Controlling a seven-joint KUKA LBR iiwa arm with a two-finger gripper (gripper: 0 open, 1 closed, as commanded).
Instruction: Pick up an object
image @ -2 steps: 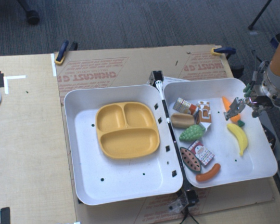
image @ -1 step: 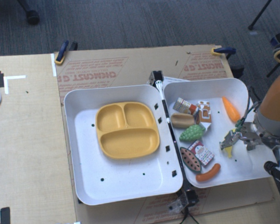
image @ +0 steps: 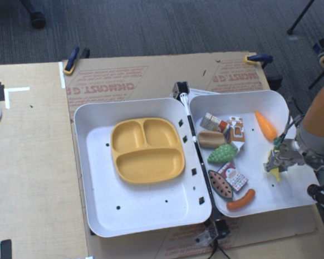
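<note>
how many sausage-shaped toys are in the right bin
2: a hot dog in a bun near the bin's upper left, and a red sausage at the lower edge. Something small under the hand can't be identified.

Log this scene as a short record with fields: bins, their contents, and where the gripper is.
left bin: yellow divided plate
right bin: toy foods
carrot: near the right wall, toward the far side
hot dog: by the divider, under a small box
grapes: green, just below the hot dog
sausage: near the front edge
gripper: low over the right bin's right side, a small yellow item at its tip; grasp unclear
bench: cardboard sheet under both bins
</note>
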